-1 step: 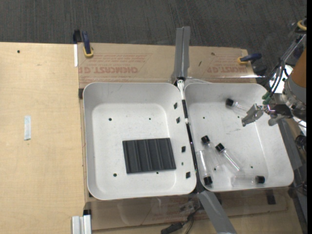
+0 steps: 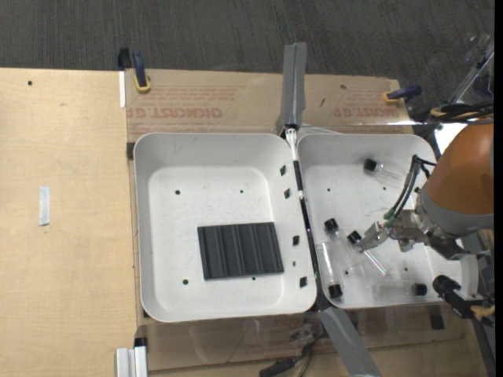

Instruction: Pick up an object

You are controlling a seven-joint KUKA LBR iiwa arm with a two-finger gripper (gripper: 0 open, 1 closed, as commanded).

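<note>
A dark grey ribbed rectangular pad [image 2: 240, 250] lies flat in the left bin [image 2: 157, 210], toward its front. The right bin [image 2: 346, 151] holds several small clear tubes with black caps: one at the back [image 2: 370, 164], one along the left wall [image 2: 329, 272], one near the front right [image 2: 409, 290], and a loose black cap [image 2: 331, 225]. My gripper [image 2: 368, 240] hangs low over the middle of the right bin, pointing left. Its tip is right beside a small black-capped piece [image 2: 354, 236]. Nothing is visibly held.
The arm's orange band [image 2: 471, 171] and grey wrist cover the right bin's right side. A grey divider post [image 2: 294, 85] stands behind the seam between the bins. Clamps [image 2: 140, 73] hold cardboard at the back. A wooden bench [image 2: 63, 210] lies to the left.
</note>
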